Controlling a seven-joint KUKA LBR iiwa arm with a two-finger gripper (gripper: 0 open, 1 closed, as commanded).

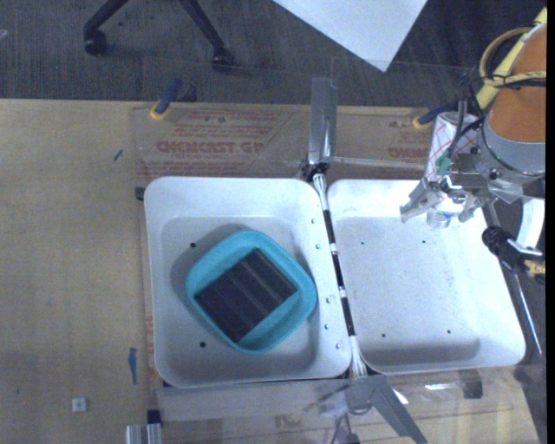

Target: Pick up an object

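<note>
Camera view, starting at the lower edge of the frame: a metal bracket [373, 403] juts out beneath the seam where the two white bins meet, and a small blue mark [132, 364] sits on the tan bench [61, 260] at lower left.

Just above, the left bin [165, 208] holds a teal square container [251, 288], turned at a slant so one corner points toward the bottom of the frame. Its inside is dark with ribbed bands running across it. It lies slightly below the bin's centre, clear of the walls. The right bin [416, 295] shows a bare, lightly speckled floor.

Farther up on the right, the gripper [438, 201] hangs over the upper right corner of the right bin, well apart from the teal container. Its pale fingers look spread, with nothing pinched between them. Behind it rise the grey wrist and orange band [519, 104] of the arm, with yellow and dark cables looping around.

Beyond the bins a clear sheet [217, 143] lies on the bench, printed with red lettering that seems to read "CHEMCAST GP", though it is faint. A blue-and-yellow clamp [167, 98] grips its upper left corner.

At the top of the frame lie dark carpet, the black legs of a wheeled chair [156, 26] and a white sheet [355, 26].
</note>
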